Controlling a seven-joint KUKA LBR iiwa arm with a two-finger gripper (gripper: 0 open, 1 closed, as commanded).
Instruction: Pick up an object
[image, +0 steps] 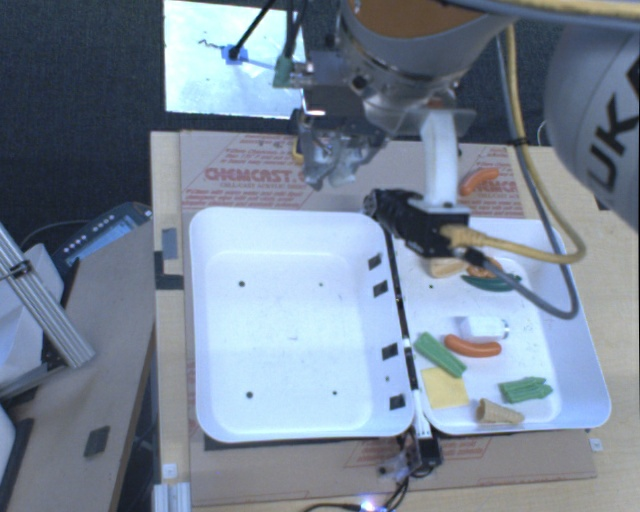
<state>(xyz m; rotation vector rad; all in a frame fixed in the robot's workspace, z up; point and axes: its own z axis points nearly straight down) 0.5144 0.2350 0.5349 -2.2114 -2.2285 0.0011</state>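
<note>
The right bin holds several small toy foods: a red-orange sausage, a green stick, a yellow square slice, a ridged green piece, a tan cone, a white block, a dark green pod and a tan piece. My gripper hangs high over the far rim of the left bin, well away from all of them. Nothing shows in its grasp.
An orange sausage-like piece lies on the board behind the right bin. A black fitting with a yellow cable hangs over the right bin's far left corner. The arm's grey body fills the upper right.
</note>
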